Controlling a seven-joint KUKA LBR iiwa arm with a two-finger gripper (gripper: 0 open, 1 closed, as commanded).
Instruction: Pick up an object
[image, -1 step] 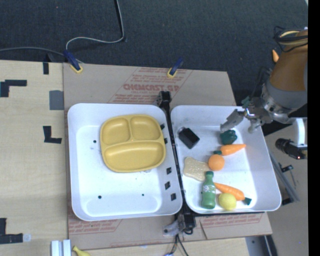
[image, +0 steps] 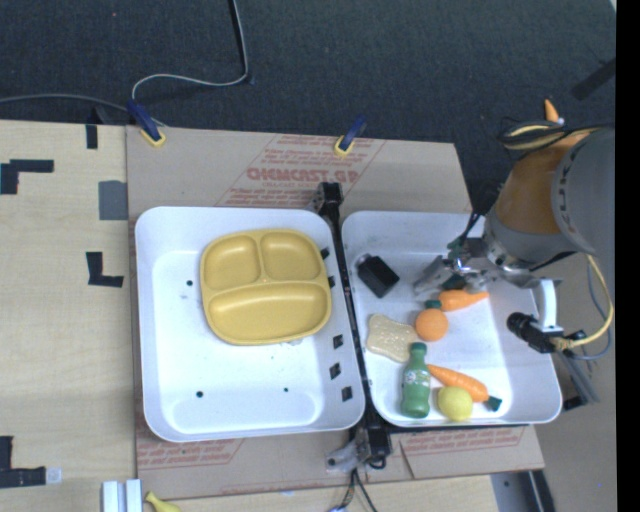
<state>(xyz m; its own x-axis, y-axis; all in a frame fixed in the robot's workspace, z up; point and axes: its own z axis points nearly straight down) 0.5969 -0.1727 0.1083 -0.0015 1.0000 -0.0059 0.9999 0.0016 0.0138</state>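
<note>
Carrot (image: 464, 298), the upper of two in the right bin (image: 520, 415), is what you should treat as the likely target, since the gripper (image: 447, 279) hangs right over its left end, near the bin's middle and just above the orange ball (image: 431, 324). In the camera view its long axis runs nearly left to right, tilted a little so the right end sits higher; a speck of green at the left end suggests the leafy top points that way, toward the jaws, though it is too small for you to be sure. The jaws look spread, with one metal finger reaching left toward the black block (image: 376, 275) and nothing visibly between them, so count the carrot as not yet held. Judging from the layout, the arm comes in from the right and bends low over the bin because the pickable pieces crowd this side: a beige cracker (image: 391, 337), a green bottle (image: 416, 381) standing beside a second carrot (image: 460, 381), and a yellow lemon (image: 454, 402) at the front. The second carrot slopes down to the right. The left bin (image: 165, 330) carries a yellow divided tray (image: 266, 284), lying flat and well apart from the gripper. Both bins rest on cardboard on the bench (image: 60, 300).
</note>
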